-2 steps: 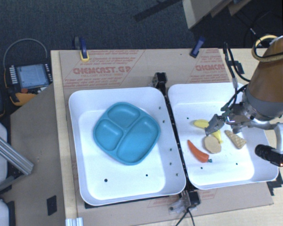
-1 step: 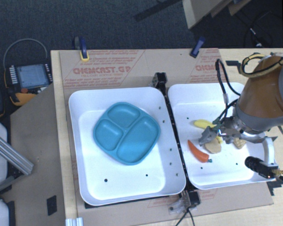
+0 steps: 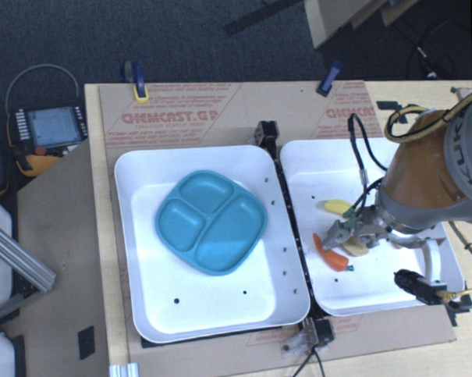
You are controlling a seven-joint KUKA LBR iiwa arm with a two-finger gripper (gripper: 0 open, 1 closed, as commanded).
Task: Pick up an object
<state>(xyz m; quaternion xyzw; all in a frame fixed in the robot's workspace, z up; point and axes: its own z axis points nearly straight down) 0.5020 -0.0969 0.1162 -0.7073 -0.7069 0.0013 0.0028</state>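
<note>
The orange carrot-like toy lies aslant on the floor of the right bin, just left of the gripper, with a yellow piece close above it. It looks light, rigid and smooth, likely to roll, so its thicker middle seems the best place to pinch. Whether the fingers are apart or together I cannot tell; the left bin holds a blue divided plate.

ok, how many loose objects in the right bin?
2 visible. An orange carrot-like piece lies near the right bin's left side, just beside the end effector. A yellow item lies above it, toward the bin's middle. The arm may hide more.
</note>
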